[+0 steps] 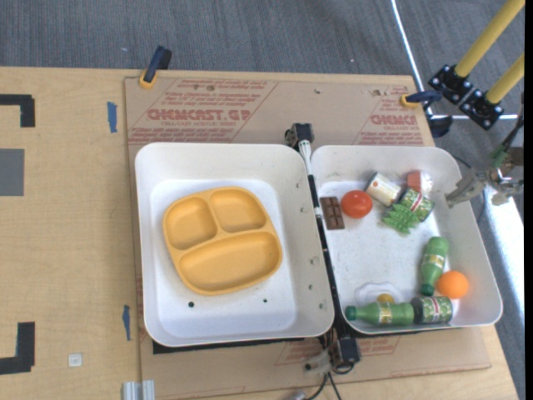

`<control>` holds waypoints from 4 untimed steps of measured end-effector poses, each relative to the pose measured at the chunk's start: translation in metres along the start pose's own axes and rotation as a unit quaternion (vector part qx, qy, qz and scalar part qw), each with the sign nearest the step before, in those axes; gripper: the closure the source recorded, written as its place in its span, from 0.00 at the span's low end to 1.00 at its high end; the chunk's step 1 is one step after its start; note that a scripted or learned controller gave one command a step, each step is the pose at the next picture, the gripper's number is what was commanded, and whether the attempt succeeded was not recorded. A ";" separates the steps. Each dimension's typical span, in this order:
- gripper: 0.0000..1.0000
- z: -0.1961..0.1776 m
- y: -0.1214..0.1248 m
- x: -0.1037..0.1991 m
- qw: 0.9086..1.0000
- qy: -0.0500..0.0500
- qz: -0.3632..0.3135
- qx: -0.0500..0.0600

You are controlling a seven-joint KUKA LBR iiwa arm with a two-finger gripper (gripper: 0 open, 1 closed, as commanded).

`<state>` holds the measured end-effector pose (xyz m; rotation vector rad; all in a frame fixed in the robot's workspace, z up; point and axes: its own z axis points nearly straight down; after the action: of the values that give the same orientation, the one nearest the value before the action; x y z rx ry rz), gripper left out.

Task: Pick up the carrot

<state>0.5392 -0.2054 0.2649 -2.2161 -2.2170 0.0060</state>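
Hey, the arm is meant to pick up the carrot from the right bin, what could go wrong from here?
1. The reddish piece, my best guess at the carrot, is packed among a cream block and a green leafy toy; the gripper may catch or shove those instead.
2. It lies near the bin's back wall, leaving little room.
3. The tomato and orange ball look similar in colour and might be targeted.
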 end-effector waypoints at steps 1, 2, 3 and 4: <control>0.00 0.083 -0.053 0.070 0.999 0.000 0.038 0.000; 0.00 0.181 -0.059 0.111 0.994 -0.001 0.108 -0.002; 0.00 0.063 -0.029 0.110 0.998 -0.001 -0.062 -0.002; 0.00 0.177 -0.035 0.109 0.991 -0.001 -0.132 -0.001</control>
<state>0.5024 -0.0965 0.0879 -1.9052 -2.4912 0.0041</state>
